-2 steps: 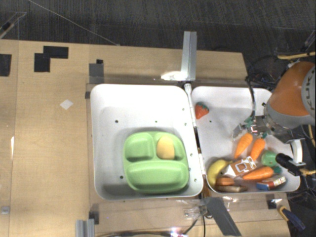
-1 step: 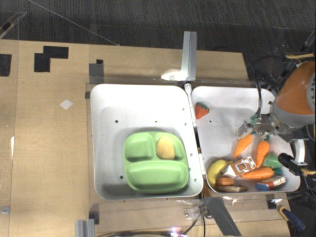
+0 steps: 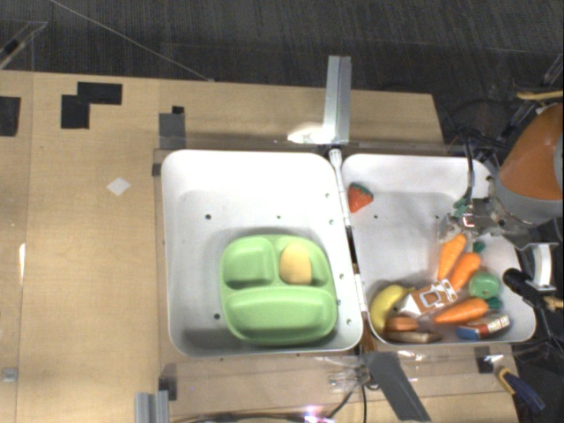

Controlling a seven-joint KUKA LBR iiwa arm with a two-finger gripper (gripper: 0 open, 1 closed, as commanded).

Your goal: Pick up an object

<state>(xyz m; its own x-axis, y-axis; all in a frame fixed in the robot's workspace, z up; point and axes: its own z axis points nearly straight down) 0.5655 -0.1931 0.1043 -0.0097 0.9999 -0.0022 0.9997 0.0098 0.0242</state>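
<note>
In the left bin [image 3: 189, 236], a green tray [image 3: 264, 311] holds a yellow fruit [image 3: 296, 263]; the right bin [image 3: 401, 192] has carrots [image 3: 451, 254] at five o'clock. The arm [image 3: 533, 170] hangs at three o'clock, jaws' state untellable.

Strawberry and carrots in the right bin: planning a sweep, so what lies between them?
In the camera view, bare white bin floor lies between the strawberry and the carrots.

Grey arm [image 3: 529, 203] with a rounded orange band [image 3: 534, 155], dark cables and small green-marked wrist fittings.
</note>
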